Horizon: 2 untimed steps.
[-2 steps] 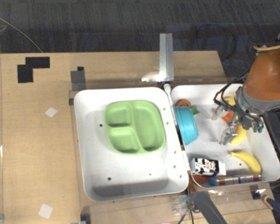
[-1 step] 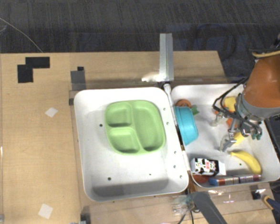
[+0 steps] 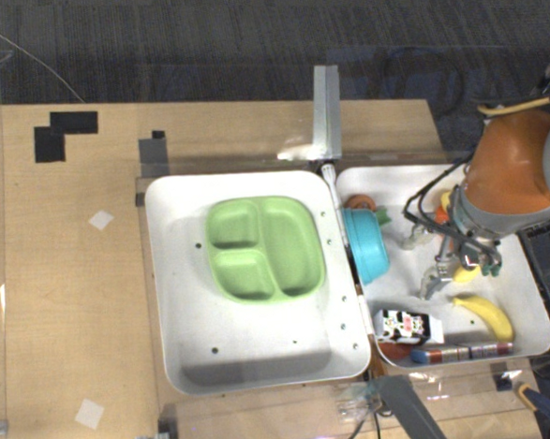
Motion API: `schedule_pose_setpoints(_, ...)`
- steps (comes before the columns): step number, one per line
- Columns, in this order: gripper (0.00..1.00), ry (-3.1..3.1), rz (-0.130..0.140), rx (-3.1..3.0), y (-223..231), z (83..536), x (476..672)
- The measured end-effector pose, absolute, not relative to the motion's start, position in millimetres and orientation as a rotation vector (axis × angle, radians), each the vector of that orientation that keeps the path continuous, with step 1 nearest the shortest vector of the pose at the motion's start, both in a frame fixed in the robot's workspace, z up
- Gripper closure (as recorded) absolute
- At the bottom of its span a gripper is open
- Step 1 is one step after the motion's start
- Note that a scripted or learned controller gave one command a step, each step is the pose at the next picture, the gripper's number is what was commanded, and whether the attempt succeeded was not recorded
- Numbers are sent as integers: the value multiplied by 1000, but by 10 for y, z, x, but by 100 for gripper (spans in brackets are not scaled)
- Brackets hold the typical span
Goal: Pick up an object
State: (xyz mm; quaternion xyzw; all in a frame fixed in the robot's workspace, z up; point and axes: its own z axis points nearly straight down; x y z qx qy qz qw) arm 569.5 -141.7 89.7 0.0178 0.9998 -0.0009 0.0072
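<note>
- Lying in the right bin (image 3: 529,285), toward its near right corner, the banana (image 3: 486,315) is the likeliest thing to pick: it sits just beside the gripper (image 3: 445,275), a little nearer the camera and further to the view's right.
- Its long axis runs on a slant, from the upper left down to the lower right of the view, so I judge that a grip across its narrow middle would suit better than one along its length.
- Whether the gripper is spread or closed cannot be told from this slanted view; nothing is seen held in it.
- The banana is smooth, yellow and gently curved, lying flat and free of its neighbours, so it should lift cleanly.
- Along the near wall lie a row of thin marker-like sticks (image 3: 467,351), and left of them a small printed box (image 3: 402,325), black, white and red.
- A glossy blue bowl (image 3: 367,247) leans on its side against the left wall, with a small orange-brown thing (image 3: 359,201) behind it.
- The left bin (image 3: 182,295) holds a matt green divided tray (image 3: 263,247).
- Both bins rest on a pale wooden worktop (image 3: 64,294).
</note>
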Motion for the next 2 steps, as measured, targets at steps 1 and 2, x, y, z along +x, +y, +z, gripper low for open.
schedule_pose_setpoints(1, 0, 3127, -3, 70, -1563, 889, 6025)
schedule_pose_setpoints(2, 0, 3129, -3, 29, -1562, 900, 5439)
